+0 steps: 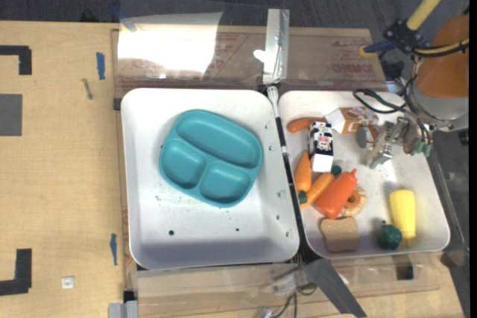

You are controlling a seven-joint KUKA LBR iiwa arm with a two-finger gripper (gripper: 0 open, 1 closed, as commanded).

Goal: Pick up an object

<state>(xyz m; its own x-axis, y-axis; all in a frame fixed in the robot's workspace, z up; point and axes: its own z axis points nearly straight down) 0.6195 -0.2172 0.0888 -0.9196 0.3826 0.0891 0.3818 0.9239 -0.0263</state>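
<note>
A: What is there to pick up, and where?

B: The toys lie in the right bin (438, 194), right of centre in the frame. An orange bottle (337, 191) leans over a carrot (303, 173) in the middle, a brown block (340, 234) below them near the lower rim. A yellow piece (403, 211) and a small dark green lump (389, 237) sit toward the lower right. A sausage (301, 124) and a black-and-white piece (322, 138) lie nearer the top.

A: And your gripper?

B: My gripper (387, 141) hangs over the bin's upper right part, above bare floor, close to nothing but a scrap of card. Its metal parts blur together with the cables, so I cannot tell how it stands. My arm is cut off at the right edge.

A: The other side?

B: The left bin (141, 123) carries a teal divided tray (212, 156).
</note>
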